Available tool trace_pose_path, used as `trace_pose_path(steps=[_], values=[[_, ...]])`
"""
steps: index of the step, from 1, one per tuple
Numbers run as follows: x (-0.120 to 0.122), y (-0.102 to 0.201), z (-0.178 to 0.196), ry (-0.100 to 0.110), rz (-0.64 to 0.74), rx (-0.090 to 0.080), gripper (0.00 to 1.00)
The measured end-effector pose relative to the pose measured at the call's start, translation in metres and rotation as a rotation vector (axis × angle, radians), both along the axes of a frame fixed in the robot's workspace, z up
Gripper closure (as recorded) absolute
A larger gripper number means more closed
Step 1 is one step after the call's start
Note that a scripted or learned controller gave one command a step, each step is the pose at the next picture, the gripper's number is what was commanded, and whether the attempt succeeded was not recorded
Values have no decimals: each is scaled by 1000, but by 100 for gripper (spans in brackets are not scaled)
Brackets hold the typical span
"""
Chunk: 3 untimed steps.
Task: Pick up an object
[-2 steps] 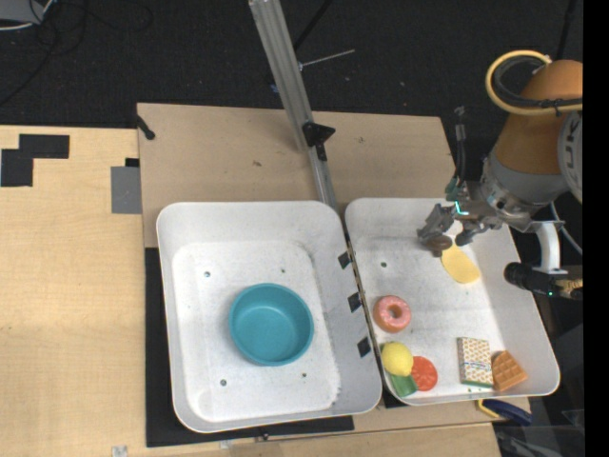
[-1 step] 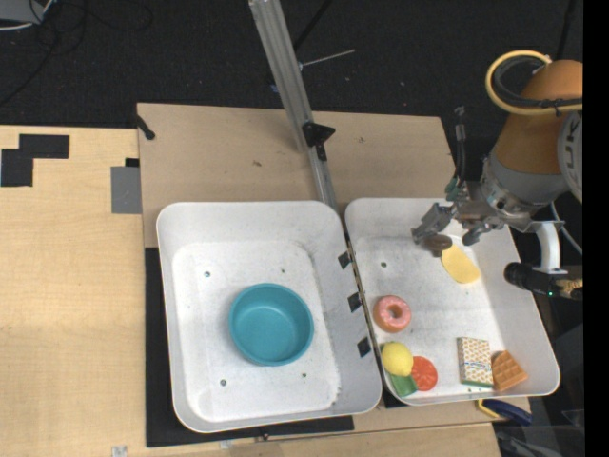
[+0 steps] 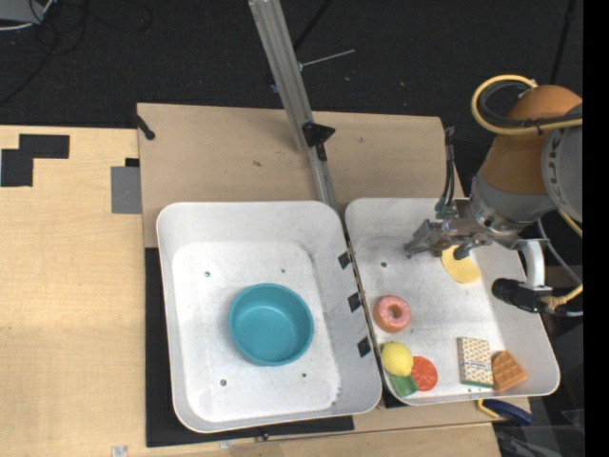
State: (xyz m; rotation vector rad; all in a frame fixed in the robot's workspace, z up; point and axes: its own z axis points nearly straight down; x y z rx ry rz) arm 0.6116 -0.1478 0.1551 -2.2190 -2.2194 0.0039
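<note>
A pale yellow, rounded object (image 3: 462,268), smooth like a lemon slice or wedge, lies in the right bin (image 3: 419,219) near its back right part, just beside the gripper (image 3: 447,245). Whether the jaws are spread or closed cannot be told. Nearer the front of this shallow white plastic bin sit a pink-frosted ring doughnut (image 3: 391,313), a glossy yellow lemon (image 3: 397,358), a red tomato (image 3: 422,373), a green piece (image 3: 404,385), a pale ridged wafer (image 3: 474,360) and a brown waffle-textured piece (image 3: 507,370). The left bin (image 3: 190,231) holds a round teal bowl (image 3: 271,324). No writing is legible.
</note>
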Motion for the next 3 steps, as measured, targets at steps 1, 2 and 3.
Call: trace_pose_path(steps=[1,2,3], values=[[-6,1,-44,0,0,0,0],[-6,2,-65,-2,1,0,0],[-6,1,-54,-4,-1,-1,100]])
